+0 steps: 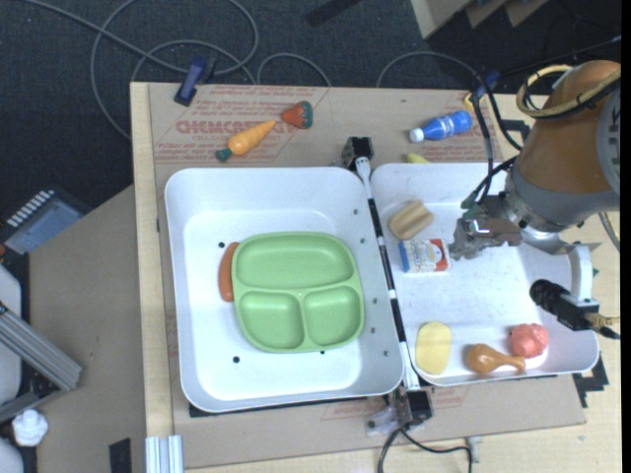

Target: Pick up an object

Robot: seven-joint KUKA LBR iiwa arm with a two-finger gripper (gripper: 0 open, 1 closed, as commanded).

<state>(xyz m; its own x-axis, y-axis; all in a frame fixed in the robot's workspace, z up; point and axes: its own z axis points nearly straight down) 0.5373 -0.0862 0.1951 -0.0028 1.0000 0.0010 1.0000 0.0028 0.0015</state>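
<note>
Camera view, looking down: gripper [471, 239] low inside right bin [552, 361], fingers' state impossible to tell. Just left of it, small white carton [424, 256] (red and blue print on top), lying flat near the bin's left wall. Tan bread roll [411, 219] just above. Along the near edge: yellow block [433, 348], orange drumstick [491, 360], pink lump [528, 340]. Green divided plate [296, 291] in left bin [197, 363].
</note>
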